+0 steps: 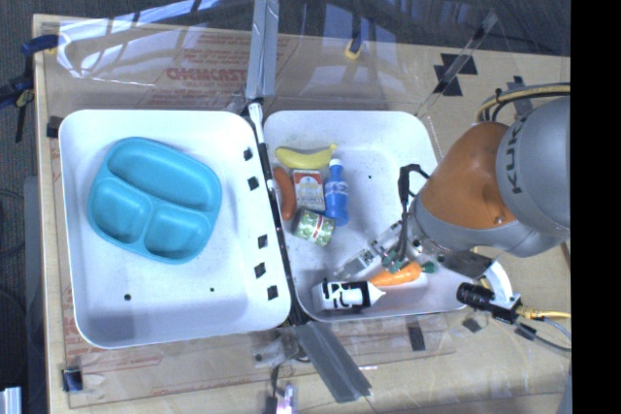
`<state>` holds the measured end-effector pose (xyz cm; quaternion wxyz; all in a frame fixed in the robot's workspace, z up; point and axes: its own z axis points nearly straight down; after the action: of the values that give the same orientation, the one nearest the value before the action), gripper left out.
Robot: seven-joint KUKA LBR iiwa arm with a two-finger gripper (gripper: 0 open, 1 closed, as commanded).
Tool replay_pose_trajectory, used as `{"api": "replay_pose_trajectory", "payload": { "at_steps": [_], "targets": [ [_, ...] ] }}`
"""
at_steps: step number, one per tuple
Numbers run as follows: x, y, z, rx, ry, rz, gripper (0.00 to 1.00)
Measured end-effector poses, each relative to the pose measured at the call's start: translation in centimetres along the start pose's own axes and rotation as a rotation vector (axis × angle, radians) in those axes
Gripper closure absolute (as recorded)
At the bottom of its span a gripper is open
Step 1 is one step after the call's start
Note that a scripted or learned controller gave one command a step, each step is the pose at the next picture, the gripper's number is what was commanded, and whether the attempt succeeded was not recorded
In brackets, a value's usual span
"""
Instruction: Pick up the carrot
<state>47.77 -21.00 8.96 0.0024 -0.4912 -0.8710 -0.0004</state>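
The arm's orange wrist hangs over the right bin, tool at the carrot's leafy end, at the bin's five o'clock; its grip I cannot tell. Best to centre on the carrot, avoiding the black-and-white bottle beside it.

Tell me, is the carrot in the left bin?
No, the carrot lies in the right bin, near its front edge beside the gripper.

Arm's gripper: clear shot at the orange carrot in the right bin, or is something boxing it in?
Probably yes. The gripper sits right over the orange carrot near the right white bin's front wall. The black-and-white bottle lies close on the carrot's left and may crowd the grasp.
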Motion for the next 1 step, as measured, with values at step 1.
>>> {"api": "replay_pose_trajectory", "payload": {
  "at_steps": [1],
  "targets": [
    [-0.26,1.01,-0.67,-0.017,-0.024,-0.51,0.0]
  ]
}}
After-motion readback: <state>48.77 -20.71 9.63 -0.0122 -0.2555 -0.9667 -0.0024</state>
